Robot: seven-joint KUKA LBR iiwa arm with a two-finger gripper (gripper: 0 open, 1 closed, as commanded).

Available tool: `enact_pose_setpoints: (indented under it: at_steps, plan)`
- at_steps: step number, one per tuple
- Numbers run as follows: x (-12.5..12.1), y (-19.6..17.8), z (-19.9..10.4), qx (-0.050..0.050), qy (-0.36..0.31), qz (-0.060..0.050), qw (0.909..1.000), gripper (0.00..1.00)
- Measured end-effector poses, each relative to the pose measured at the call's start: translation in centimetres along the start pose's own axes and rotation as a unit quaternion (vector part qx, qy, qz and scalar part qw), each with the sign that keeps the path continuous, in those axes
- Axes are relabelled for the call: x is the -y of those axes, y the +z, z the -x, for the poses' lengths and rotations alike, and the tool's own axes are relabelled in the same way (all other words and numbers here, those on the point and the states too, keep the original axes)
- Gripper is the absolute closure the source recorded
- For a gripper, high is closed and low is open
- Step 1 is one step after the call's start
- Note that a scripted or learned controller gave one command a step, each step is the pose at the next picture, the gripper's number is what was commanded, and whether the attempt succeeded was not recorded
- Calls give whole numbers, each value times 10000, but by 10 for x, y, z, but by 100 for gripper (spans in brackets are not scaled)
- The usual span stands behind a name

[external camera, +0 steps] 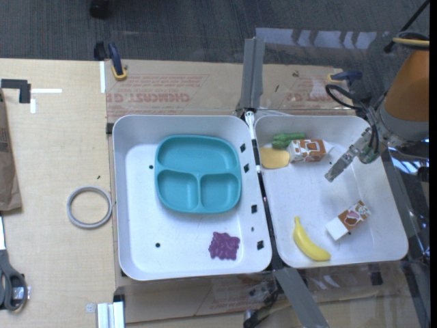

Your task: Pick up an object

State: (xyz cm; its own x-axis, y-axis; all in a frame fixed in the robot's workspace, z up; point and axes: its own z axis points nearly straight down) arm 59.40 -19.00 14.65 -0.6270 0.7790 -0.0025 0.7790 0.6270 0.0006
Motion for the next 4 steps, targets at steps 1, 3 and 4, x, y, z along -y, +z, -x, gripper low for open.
enact_pose_setpoints:
  at_steps: [1,3,4]
  plan:
    - [80,55,-34,-12,-171,-4,9999,0]
    - [6,54,-79,-5,-382,3,9993,0]
    - [33,-35,-64,-2,-88,-1,10000,0]
